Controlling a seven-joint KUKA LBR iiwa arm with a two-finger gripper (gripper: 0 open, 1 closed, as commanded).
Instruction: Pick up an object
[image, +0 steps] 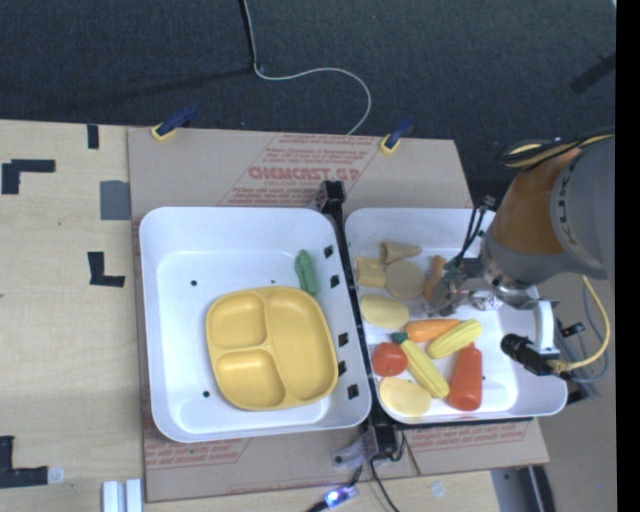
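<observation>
The right bin holds several toy foods. Among them are an orange carrot, two corn cobs, a red tomato, a red sausage and a brown sausage. Pale pieces lie at the bin's left: a tan disc, a yellow oval and a lemon-like piece. My gripper hangs low over the bin's middle, just right of the brown sausage and above the carrot. The wrist hides its tips.
The left bin holds a yellow divided plate and a small green pod by the plate's far edge. A black clip sits where the bins meet. The grey and orange arm covers the right bin's far right corner.
</observation>
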